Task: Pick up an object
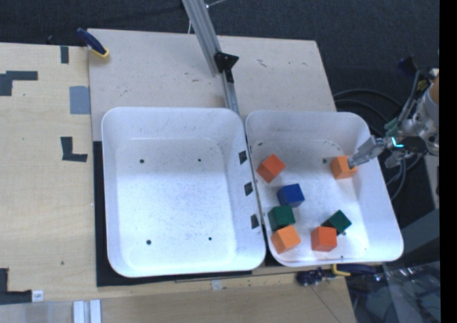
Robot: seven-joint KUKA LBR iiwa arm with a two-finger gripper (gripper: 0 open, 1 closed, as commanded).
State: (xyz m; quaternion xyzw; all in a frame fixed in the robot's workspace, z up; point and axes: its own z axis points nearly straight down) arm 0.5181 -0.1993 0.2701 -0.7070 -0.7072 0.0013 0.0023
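Seen from above at a slant: grey two-finger gripper [359, 156] reaching in from the right, low over the right white plastic bin [371, 232], fingertips touching a small orange cube [342, 167] near that bin's far right wall; whether clamped on it, cannot tell. Elsewhere in the same bin: another orange cube [270, 168], blue cube [290, 194], two dark green cubes [282, 216] [337, 221], two more orange cubes [285, 238] [323, 239]. Left white bin [114, 136] beside it on the wooden table [43, 164].
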